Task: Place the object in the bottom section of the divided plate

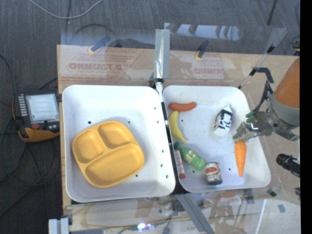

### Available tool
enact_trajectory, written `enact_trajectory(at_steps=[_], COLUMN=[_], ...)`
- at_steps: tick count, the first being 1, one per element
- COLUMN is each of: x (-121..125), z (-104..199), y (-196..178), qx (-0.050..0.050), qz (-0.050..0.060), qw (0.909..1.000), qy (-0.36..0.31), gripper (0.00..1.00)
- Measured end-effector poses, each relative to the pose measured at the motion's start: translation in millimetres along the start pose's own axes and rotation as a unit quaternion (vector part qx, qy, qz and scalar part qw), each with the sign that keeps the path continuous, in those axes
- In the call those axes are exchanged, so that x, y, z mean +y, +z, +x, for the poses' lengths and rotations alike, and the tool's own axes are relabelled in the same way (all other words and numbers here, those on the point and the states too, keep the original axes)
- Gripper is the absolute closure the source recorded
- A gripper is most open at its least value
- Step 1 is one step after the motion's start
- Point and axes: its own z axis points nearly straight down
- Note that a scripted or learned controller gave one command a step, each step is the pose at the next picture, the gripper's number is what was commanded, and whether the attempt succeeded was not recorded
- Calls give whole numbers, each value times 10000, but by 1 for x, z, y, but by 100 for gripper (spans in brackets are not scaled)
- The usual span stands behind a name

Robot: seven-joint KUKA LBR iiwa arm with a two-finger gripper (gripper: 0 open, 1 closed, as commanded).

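Observation:
A yellow divided plate (108,153) lies in the left bin (87,96); its large bottom section (116,166) faces the front right, with two smaller sections behind it. My gripper (245,132) hovers over the right side of the right bin (204,94), just above the top end of an orange carrot (240,158). A small white and black carton (223,121) lies just left of the gripper. Nothing shows held in the gripper.
The right bin also holds a red sausage (182,106), a yellow banana (175,126), a green bottle (191,157) and a small can (213,173). A ridge between the bins separates them. A device (36,112) with cables sits left of the bench.

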Motion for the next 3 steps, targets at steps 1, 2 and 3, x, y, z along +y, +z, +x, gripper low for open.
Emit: enact_trajectory(at_steps=[1, 2, 3], x=[0, 15, -24], z=[63, 169, 233], y=[41, 38, 21], qx=[10, -1, -6], qz=[-1, 9, 17], qw=[9936, 9972, 9943], qy=[-1129, -747, -1066], gripper=[100, 100, 100])
